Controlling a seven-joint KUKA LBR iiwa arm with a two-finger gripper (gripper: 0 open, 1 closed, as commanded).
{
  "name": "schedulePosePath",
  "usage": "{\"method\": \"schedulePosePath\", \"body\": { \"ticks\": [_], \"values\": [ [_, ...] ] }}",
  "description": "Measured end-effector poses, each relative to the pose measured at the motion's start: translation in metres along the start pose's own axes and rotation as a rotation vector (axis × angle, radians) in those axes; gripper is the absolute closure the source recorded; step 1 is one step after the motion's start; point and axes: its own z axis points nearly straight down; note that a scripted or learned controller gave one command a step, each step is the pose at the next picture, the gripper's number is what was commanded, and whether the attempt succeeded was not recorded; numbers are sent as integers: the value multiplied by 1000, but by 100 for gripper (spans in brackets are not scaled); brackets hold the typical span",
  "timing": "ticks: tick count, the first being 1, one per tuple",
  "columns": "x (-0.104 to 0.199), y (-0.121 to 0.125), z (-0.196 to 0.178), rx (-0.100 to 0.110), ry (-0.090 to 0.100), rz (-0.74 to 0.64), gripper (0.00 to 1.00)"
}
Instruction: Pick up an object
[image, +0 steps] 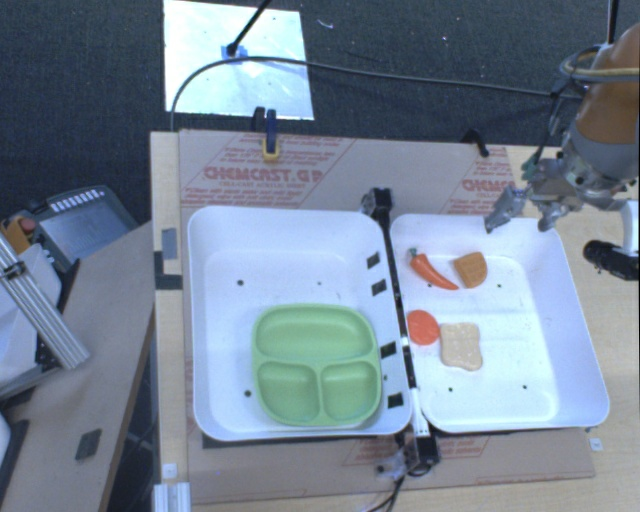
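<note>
Right bin (560, 400): one carrot (432, 269), one orange chunk (470, 268), one red disc (423, 326), one toast slice (461, 345). Left bin (215, 300): one green tray (316, 364). Gripper (523, 213): spread open, nothing held, positioned over the right bin's far rim.

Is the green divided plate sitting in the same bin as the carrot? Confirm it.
No: the green divided plate lies in the left bin, while the carrot lies in the right bin.

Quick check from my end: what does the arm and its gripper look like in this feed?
The arm is grey with an orange band above the wrist. Thin dark cables loop around that band. Below it sits a grey metal gripper with two short grey prongs as jaws.
</note>
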Motion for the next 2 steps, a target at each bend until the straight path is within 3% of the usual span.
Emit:
{"method": "schedulePosePath", "body": {
  "ticks": [1,2],
  "values": [
    [0,2,-8,-12,-2,-2,0],
    [0,3,33,-10,-2,-1,0]
  ]
}}
